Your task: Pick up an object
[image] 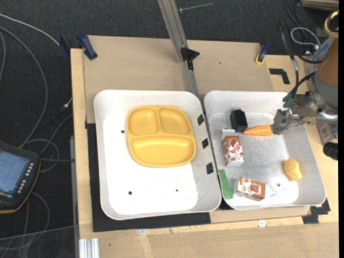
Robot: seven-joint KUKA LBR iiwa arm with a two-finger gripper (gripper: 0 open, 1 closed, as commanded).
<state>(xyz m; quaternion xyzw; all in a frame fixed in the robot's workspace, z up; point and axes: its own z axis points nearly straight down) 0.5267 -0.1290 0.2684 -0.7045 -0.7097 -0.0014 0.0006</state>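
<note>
So the orange plastic toy carrot, lying near the far edge of the right-hand white bin, is pinched at its thick end by the grey two-finger gripper. Light, stiff and slick, it's better gripped mid-body.

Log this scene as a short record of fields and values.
left bin: holds yellow divided plate
right bin: carrot, black block, two small cartons, corn piece, green stick
gripper: at the wide end of the carrot
grasp: touching carrot, hold not confirmed
</note>
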